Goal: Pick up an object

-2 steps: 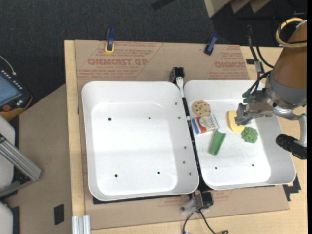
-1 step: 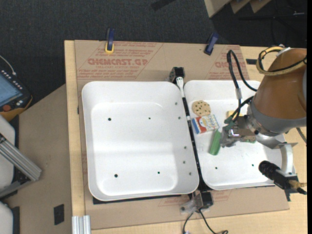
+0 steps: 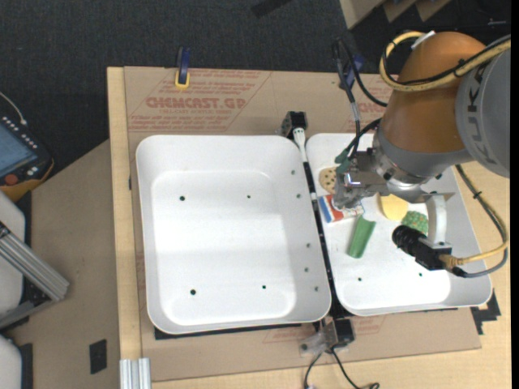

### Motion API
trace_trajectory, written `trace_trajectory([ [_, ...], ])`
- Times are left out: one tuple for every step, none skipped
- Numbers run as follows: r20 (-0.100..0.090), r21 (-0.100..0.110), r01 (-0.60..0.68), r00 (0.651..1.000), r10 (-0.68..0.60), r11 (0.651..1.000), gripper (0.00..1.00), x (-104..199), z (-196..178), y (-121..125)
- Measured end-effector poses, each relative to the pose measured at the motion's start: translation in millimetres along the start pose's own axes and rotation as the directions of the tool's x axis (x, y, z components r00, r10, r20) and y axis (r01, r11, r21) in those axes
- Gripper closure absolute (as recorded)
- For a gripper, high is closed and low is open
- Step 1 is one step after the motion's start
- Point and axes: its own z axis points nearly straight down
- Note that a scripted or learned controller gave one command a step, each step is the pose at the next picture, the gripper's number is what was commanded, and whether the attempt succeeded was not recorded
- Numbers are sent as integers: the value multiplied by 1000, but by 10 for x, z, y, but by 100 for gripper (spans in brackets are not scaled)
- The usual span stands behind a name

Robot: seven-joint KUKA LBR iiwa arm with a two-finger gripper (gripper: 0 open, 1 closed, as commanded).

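While two white bins (image 3: 223, 229) sit abreast, the gripper (image 3: 351, 191), grip unclear, overhangs one green block (image 3: 361, 237).

The gripper (image 3: 350, 191) is positioned low over the left part of the right bin (image 3: 389, 294), above a red-and-blue item (image 3: 331, 211). A green block (image 3: 361, 237) lies just beside it. The left bin (image 3: 162, 177) adjoins.
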Motion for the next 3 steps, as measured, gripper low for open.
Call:
trace_trajectory([
  [-1, -4, -1, 1000, 1, 1000, 100, 415, -839, 35],
  [-1, 10, -4, 1000, 4, 1000, 100, 593, -969, -506],
  [1, 10, -12, 1000, 12, 1000, 100, 51, -748, -490],
])
